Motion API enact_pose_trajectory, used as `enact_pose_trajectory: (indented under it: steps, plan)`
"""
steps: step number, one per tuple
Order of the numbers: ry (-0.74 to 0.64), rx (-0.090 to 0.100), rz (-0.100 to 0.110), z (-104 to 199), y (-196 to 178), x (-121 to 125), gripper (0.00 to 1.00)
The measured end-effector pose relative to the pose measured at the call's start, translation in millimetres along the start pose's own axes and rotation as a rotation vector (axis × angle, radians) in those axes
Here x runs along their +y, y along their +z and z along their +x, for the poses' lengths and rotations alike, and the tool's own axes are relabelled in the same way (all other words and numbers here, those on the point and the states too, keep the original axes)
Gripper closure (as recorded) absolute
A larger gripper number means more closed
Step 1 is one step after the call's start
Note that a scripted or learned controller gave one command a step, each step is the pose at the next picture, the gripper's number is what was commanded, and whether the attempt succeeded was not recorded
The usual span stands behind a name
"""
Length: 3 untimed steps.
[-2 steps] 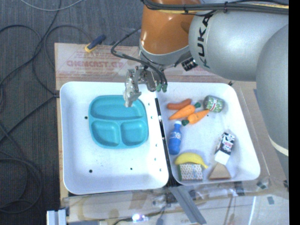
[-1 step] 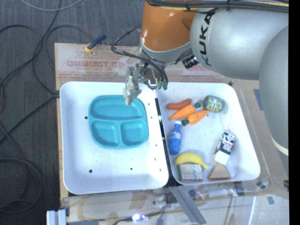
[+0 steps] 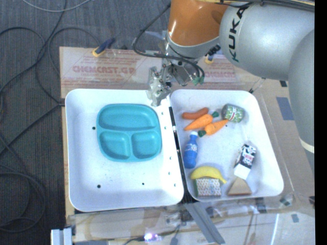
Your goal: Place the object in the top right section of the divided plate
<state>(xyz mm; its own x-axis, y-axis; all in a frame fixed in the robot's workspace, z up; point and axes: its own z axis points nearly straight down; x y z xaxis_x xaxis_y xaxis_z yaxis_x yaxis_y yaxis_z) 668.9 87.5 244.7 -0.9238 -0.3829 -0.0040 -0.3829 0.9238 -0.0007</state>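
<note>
A teal divided plate lies in the left white bin, with one wide section along its far side and two smaller ones along its near side. All its sections look bare. My gripper hangs over the far end of the rim where the two bins meet, just beyond the plate's far right corner. I see no object in it. The loose objects lie in the right bin: a sausage, two carrots, a green can and a blue bottle.
Near the right bin's front lie a banana, a patterned box, a bread slice and a small milk carton. The arm's grey and orange body looms over the far right. Cables trail on the floor to the left.
</note>
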Motion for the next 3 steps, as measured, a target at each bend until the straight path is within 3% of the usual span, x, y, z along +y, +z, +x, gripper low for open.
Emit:
enact_pose_trajectory:
  steps: [1,2,3]
  plan:
    - [-0.032,-0.002,0.000,6,-131,-17,1.00]
    - [0.016,-0.003,-0.001,28,-191,-71,1.00]
    - [0.019,0.000,-0.003,-18,-139,48,1.00]
